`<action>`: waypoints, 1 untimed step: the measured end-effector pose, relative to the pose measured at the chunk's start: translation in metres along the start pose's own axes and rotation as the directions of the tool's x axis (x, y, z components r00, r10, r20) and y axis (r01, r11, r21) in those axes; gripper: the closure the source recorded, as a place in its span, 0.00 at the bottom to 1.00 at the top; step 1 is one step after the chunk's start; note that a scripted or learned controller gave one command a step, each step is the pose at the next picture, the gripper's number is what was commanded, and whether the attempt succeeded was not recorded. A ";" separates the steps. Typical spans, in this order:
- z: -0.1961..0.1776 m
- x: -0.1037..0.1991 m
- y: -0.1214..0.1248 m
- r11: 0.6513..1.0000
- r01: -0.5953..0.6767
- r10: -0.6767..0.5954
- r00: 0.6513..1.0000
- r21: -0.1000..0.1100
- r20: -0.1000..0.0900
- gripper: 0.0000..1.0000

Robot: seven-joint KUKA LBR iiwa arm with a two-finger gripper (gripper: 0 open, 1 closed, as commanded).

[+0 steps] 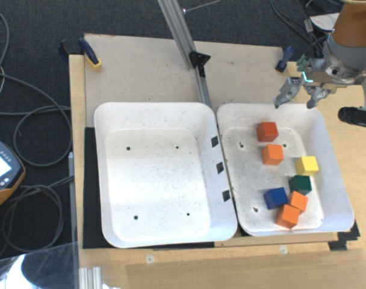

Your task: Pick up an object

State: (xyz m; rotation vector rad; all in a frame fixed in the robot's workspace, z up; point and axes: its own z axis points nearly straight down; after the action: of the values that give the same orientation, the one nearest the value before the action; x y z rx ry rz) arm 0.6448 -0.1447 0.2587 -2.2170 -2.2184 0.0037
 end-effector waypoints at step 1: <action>-0.003 0.000 0.001 1.000 0.001 -0.001 1.000 -0.004 0.002 0.00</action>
State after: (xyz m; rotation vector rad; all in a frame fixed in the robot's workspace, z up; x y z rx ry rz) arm 0.6455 -0.1448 0.2617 -2.2188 -2.2230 0.0013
